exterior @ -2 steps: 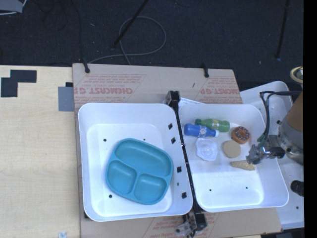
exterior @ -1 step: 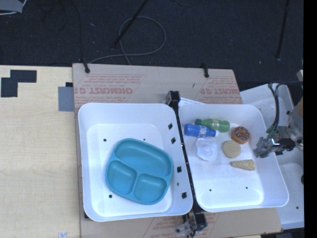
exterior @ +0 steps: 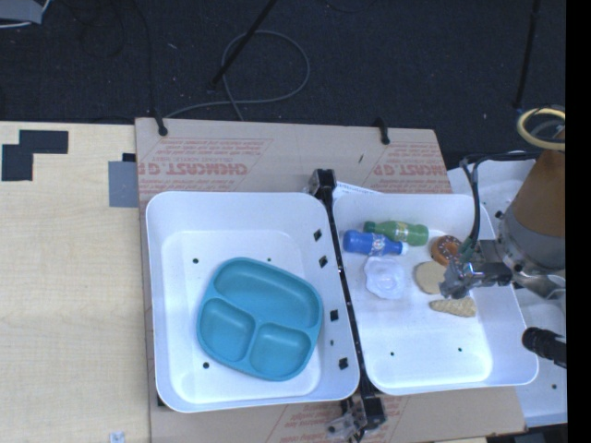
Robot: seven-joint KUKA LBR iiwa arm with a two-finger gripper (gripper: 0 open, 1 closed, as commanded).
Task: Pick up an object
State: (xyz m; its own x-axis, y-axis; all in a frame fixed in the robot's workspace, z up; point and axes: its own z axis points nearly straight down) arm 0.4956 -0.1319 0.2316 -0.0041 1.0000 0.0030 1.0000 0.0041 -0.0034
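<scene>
The right bin [exterior: 503, 363] sits nearest me on the desk. In it, my end effector [exterior: 455, 286] hovers over a tan wedge [exterior: 453, 307]; I cannot tell its state. I judge the wedge light, stiff and flat, best pinched across its narrow width. Just left of the end effector lie a tan disc [exterior: 428, 278] and a clear cup [exterior: 385, 278]; a blue bottle [exterior: 373, 243] and a green bottle [exterior: 397, 232] lie beyond, crowding that side. The blue tray [exterior: 259, 318] lies far left.
</scene>
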